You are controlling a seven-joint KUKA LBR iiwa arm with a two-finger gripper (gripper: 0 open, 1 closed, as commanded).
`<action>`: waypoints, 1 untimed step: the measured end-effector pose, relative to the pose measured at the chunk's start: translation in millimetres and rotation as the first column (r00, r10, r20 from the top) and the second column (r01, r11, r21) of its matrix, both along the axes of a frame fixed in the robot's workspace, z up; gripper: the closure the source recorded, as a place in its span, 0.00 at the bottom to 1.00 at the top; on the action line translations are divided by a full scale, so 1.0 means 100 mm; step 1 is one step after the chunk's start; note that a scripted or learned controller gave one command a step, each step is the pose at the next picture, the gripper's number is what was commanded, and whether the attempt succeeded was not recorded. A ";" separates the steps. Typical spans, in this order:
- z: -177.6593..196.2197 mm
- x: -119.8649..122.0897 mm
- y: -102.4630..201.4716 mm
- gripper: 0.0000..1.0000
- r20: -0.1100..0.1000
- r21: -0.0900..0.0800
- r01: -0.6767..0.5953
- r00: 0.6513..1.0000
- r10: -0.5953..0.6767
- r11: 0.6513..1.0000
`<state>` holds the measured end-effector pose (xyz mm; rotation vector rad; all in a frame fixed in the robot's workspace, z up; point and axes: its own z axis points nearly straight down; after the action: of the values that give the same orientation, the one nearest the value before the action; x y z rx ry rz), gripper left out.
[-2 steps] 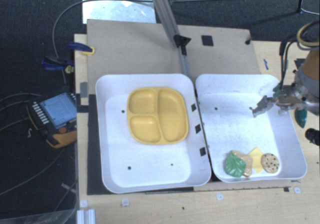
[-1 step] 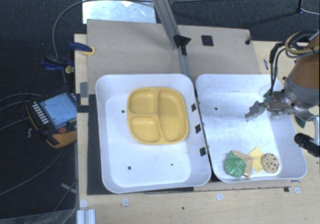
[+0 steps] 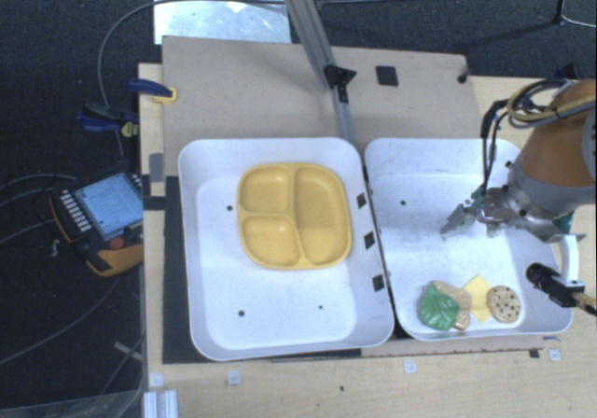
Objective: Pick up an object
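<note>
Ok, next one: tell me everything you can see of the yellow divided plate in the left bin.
The yellow divided plate is a rounded square that looks like matte plastic, with raised ridges splitting it into three compartments: two on its left side and one longer one on its right. It lies flat, right side up, on the floor of the left bin, toward the far half. Nothing shows in its compartments, and nothing else touches it.

The arm [image 3: 560,150] is cut off at the right edge, and it hides part of the right bin [image 3: 410,174].
</note>
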<state>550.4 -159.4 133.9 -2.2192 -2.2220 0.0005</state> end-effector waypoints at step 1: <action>-0.47 0.03 0.00 0.00 0.008 -0.002 0.000 1.000 0.000 1.000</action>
<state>553.0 -159.6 86.8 -2.2245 -2.2265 -0.0065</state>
